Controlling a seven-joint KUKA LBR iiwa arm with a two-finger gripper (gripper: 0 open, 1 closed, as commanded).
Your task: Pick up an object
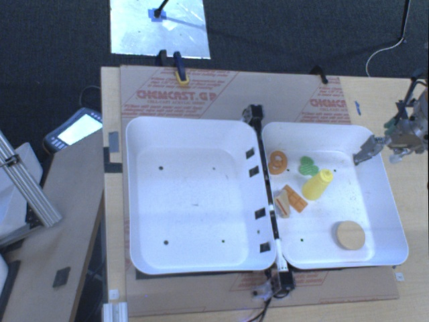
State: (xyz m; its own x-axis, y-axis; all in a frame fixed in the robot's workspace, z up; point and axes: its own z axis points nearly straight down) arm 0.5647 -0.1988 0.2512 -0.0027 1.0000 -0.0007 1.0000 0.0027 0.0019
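Note:
The right bin (385,200) holds several small objects. An orange ring (277,161) lies near its left wall, with a green lumpy piece (308,166) beside it. A yellow bottle (317,184) lies tilted in the middle. An orange and brown wedge (291,200) sits just left of the bottle. A tan round disc (350,235) rests near the front right. My gripper (379,153) hangs over the bin's far right rim, open, with nothing between its fingers. It is well to the right of the objects.
The left bin (141,180) stands beside the right one, with a black clip strip (263,193) along their shared wall. Both rest on a cardboard sheet (221,89). A shiny metal plate (159,19) lies at the back, and a side table (53,200) stands to the left.

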